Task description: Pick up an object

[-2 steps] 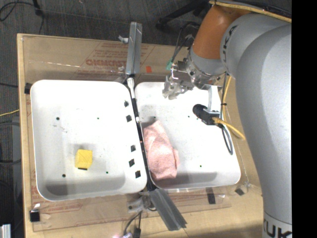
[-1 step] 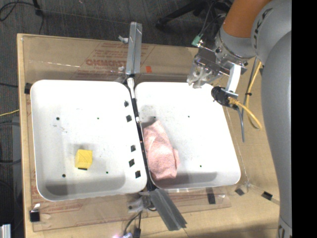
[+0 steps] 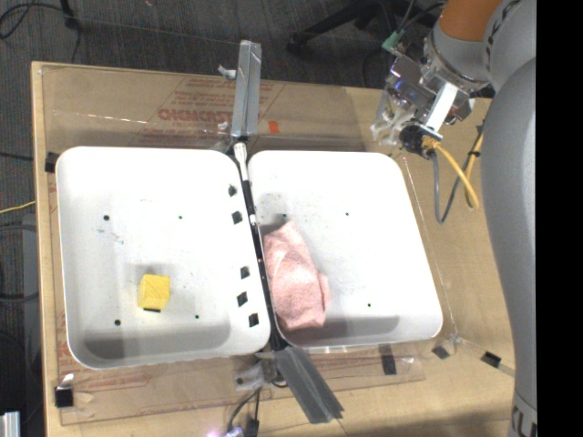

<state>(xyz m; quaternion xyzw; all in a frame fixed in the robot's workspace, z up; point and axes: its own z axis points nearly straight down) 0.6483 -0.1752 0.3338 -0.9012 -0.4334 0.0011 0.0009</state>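
Pink cloth (image 3: 294, 276) is seen against the right bin's (image 3: 383, 189) 9 o'clock wall. Yellow block (image 3: 154, 292) lies in the left bin (image 3: 109, 180). Gripper (image 3: 398, 127) is held at 1 o'clock over the wooden bench (image 3: 118, 94); its state cannot be told.

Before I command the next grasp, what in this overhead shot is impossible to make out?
- Gripper, camera view: small and cluttered with cables; finger state unreadable.
- Pink cloth: its left edge lies against the divider; anything under its folds is hidden.
- Yellow block: too small to tell its material.
- Arm: cut off by the top edge.
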